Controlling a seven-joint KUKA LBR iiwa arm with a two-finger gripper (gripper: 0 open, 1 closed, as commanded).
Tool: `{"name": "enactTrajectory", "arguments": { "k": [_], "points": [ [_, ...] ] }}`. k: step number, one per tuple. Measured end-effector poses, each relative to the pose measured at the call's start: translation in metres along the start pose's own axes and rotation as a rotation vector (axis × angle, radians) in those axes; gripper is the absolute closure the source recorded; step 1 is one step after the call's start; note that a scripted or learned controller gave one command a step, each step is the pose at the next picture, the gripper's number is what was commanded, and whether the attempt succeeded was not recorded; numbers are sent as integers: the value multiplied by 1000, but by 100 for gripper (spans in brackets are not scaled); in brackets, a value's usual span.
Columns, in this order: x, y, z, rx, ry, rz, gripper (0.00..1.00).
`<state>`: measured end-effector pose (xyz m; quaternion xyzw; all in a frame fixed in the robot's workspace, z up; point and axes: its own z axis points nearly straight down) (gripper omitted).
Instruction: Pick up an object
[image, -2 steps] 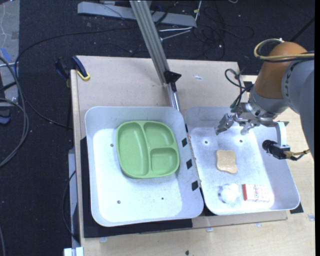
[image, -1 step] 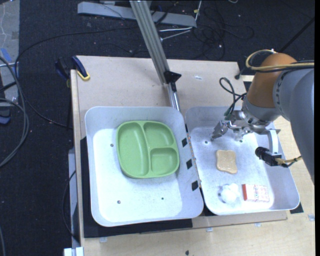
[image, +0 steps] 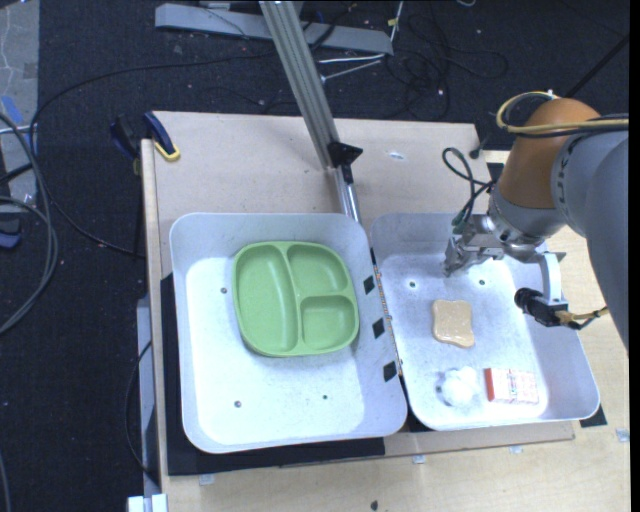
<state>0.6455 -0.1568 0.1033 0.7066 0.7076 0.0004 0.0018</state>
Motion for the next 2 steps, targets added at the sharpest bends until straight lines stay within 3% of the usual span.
{"name": "enactTrajectory", "arguments": {
  "k": [2],
  "points": [
    [-7, 4, -102, -4, 0, -1, 100]
  ]
}}
